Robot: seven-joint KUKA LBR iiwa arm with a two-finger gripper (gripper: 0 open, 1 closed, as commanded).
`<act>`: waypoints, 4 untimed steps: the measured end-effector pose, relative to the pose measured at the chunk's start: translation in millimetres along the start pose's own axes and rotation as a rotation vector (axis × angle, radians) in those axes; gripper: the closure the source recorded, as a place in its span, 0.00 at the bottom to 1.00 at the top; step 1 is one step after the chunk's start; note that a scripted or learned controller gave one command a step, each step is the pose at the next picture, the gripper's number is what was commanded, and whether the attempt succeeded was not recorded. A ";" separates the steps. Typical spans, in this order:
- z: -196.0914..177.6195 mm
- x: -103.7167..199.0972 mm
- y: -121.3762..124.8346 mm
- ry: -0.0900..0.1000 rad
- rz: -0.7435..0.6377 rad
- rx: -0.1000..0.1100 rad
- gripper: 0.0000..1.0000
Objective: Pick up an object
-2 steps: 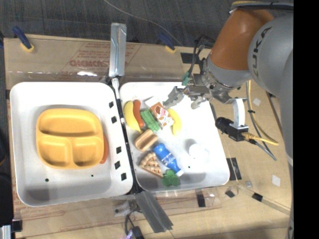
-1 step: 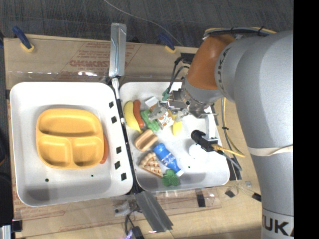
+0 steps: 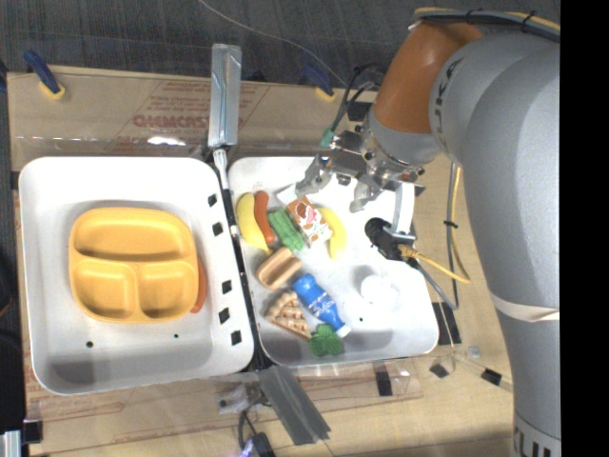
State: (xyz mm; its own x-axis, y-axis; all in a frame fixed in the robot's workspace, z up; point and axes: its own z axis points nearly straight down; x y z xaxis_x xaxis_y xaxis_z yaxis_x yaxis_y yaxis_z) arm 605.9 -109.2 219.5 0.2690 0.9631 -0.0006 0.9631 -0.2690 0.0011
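Leftmost, the left bin [image 3: 38, 255] on the desk [image 3: 114, 103] held a yellow divided tray [image 3: 133, 260], lying flat near its middle. Just beside it, across the shared rim, the right bin [image 3: 409, 327] carried a cluster of toy food toward its left half: a banana [image 3: 247, 219] with a red sausage [image 3: 262, 209] and a green vegetable [image 3: 284, 228] against it, a hot dog bun [image 3: 278, 267] below them, a waffle [image 3: 288, 314], a blue bottle [image 3: 317, 301] lying tilted, and a piece of broccoli [image 3: 326, 343] near the front wall. A small red-and-white carton [image 3: 306, 219] sat at the top of the pile, touching a second yellow piece [image 3: 335, 234] on its right.

Further right, the arm [image 3: 504, 160] came in from the right edge, its orange band [image 3: 419, 65] above the wrist, bending down over the back of the right bin. The hand [image 3: 335, 184] hung over the bin's upper middle, just above the carton. Its fingers [image 3: 312, 179] stood apart, spread wide, with nothing between them; whether a fingertip touched the carton could not be told. A black part [image 3: 381, 236] of the hand's housing hung to the right of the pile.
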 end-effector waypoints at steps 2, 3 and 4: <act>124.4 -9.0 30.4 0.003 -0.180 0.002 0.00; 111.9 -7.9 31.9 0.003 -0.184 -0.002 1.00; 71.5 6.7 16.8 0.000 0.033 0.003 1.00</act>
State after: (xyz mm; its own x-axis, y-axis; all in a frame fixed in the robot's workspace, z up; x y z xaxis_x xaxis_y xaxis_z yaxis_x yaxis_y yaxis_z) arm 624.0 -107.4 148.0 0.3009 0.9536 -0.0007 0.9536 -0.3010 -0.0014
